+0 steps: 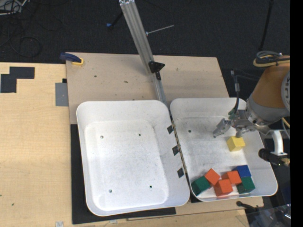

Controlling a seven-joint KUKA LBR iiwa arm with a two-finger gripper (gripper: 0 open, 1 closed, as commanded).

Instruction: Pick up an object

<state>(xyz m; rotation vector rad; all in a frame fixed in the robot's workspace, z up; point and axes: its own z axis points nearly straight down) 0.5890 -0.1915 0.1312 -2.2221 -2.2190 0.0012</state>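
Note:
My gripper (230, 130) hangs over the right bin (199, 122), in its right-hand half, with the grey arm and its orange band coming in from the right. Its fingers (219, 128) are spread open and hold nothing. A yellow block (236, 143) lies on the bin floor just in front of the gripper, slightly to its right and apart from the fingers. Near the front right corner of the same bin sits a cluster of blocks: orange ones (223, 186), green ones (201, 185) and a blue one (243, 171).
The left bin (124, 155) lies beside the right one, with black clips along the shared edge. A slanted aluminium post (141, 41) rises behind the bins. A blue and yellow clamp (72, 58) lies at the bench's far left corner.

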